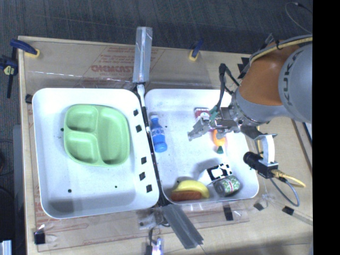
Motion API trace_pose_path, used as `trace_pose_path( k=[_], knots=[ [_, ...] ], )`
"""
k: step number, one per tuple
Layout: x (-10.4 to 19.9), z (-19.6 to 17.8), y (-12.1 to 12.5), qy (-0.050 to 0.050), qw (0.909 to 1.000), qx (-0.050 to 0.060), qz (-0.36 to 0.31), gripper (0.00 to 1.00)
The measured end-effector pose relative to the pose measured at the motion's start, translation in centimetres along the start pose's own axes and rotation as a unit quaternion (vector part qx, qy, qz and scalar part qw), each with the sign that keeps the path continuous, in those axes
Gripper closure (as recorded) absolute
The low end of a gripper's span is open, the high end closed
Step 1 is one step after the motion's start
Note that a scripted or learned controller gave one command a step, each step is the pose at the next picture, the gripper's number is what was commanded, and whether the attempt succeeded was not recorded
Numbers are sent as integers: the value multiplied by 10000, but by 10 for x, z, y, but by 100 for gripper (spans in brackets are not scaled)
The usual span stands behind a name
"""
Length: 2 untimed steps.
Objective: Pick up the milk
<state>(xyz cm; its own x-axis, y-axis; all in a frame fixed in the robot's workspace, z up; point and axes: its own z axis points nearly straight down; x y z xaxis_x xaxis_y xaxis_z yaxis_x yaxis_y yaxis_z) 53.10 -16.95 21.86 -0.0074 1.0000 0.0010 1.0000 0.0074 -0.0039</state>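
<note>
The counter (pixel 79 57) bears two white bins. The arm (pixel 271 86) reaches from the right over the right bin (pixel 175 97), and the left bin (pixel 48 195) holds a green tray (pixel 98 134). The end effector (pixel 202 127) hangs mid-bin, with nothing visibly held; whether it is apart or together I cannot tell. The milk (pixel 219 171), judged to be the black-and-white carton, sits nearer and to the right, beside a can (pixel 229 185) and a banana (pixel 191 186). The approach step seems in hand. Next, the end effector must shift toward the near right, centre over the milk, then descend clear of the can.
</note>
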Motion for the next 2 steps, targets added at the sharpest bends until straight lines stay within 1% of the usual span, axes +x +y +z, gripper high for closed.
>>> trace_pose_path(
  k=[1,2],
  knots=[
    [-41,127,-47,-7,9971,-19,-761,0],
    [-30,59,1,-6,9933,-15,-1153,0]
  ],
)
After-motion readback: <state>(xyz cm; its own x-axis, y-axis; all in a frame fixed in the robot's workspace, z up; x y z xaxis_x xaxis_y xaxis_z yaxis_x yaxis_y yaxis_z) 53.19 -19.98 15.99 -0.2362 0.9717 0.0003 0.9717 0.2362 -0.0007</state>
